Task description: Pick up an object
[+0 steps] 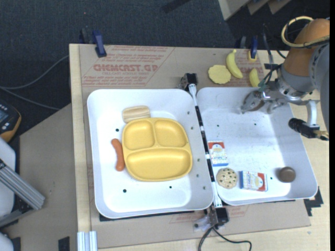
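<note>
My gripper [257,101] hangs over the far edge of the right bin [261,135], with bare bin floor beneath it and nothing seen in it. Nearer the front of that bin lie a small red-and-white carton [216,153], a cookie [226,178], a blue-and-white carton [253,181] and a brown round piece [286,174]. The left bin [102,140] holds a yellow divided plate [156,149], a tan bun [136,113] behind it and a hot dog [118,154] to its left.
On the bench behind the right bin lie a banana [234,65], a yellow round chip [219,74] and another small yellow piece [254,77]. The arm's orange band [309,46] stands at the far right. Clamps [97,43] grip the bench's back edge.
</note>
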`<state>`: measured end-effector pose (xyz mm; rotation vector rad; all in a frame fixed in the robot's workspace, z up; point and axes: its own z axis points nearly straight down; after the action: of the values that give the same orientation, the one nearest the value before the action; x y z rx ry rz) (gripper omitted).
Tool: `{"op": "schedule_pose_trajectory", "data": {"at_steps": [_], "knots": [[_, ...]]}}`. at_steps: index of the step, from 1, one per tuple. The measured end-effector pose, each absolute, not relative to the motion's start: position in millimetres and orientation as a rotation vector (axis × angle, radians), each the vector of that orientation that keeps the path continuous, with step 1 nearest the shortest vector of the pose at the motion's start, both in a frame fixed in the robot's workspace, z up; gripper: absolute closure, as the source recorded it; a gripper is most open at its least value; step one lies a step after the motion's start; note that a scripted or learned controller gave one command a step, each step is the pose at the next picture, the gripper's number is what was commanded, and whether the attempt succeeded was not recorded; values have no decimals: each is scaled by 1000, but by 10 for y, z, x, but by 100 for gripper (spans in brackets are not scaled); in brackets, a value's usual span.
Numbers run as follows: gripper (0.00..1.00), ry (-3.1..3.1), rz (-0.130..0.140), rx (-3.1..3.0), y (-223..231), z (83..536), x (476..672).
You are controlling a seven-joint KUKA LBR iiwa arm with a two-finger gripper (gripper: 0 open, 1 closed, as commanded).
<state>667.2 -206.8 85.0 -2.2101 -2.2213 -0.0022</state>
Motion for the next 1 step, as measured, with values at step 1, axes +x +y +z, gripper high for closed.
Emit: {"op": "schedule_pose_trajectory", "data": {"at_steps": [1], "knots": [[0,-2224,1,-2216,-1679,851,6668]]}}
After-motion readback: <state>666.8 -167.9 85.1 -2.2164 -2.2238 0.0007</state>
